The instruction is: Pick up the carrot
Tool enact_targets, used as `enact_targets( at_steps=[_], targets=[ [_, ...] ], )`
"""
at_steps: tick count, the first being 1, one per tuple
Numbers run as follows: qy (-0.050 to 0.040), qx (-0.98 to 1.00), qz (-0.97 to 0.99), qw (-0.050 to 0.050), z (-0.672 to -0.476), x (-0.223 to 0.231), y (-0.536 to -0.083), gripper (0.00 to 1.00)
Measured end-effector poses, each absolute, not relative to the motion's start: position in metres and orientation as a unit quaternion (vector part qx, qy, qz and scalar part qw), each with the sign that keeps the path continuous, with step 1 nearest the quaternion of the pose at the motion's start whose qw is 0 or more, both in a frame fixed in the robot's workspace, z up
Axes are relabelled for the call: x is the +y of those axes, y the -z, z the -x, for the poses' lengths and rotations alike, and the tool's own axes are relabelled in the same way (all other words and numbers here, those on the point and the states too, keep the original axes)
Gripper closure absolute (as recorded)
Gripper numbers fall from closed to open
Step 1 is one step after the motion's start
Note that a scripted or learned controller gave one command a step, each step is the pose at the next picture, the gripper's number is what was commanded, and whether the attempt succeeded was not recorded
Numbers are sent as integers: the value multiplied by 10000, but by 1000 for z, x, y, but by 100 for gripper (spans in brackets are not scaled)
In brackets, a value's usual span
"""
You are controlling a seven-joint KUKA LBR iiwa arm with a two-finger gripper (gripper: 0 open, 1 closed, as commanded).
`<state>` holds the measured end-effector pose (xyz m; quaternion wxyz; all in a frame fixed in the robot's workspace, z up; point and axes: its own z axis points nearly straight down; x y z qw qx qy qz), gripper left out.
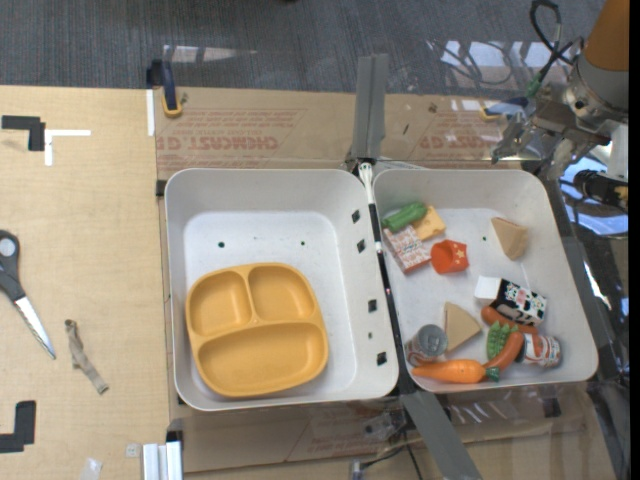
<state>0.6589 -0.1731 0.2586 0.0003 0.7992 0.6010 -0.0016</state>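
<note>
While my arm reaches in from the right, my gripper point(528, 140) hangs above the far right corner of the right bin point(560, 230), well apart from the carrot point(452, 371). I cannot tell how the gripper stands from this view.

The carrot lies on its side at the near edge of the right bin, orange with a green end toward the right. Just beside it are a grey round thing point(431, 341) and a tan wedge point(460, 325). Farther back lie a red pepper point(450, 257), a green vegetable point(404, 216) and another tan wedge point(510, 237). A yellow divided plate point(257, 326) rests in the left bin point(200, 208). Scissors point(18, 300) lie on the bench at the left.
</note>
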Motion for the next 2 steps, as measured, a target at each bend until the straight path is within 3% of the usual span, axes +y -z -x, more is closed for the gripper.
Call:
enact_targets(
  at_steps=[2],
  targets=[
    [13, 3082, -9513, 6, -654, -138, -334, 0]
  ],
)
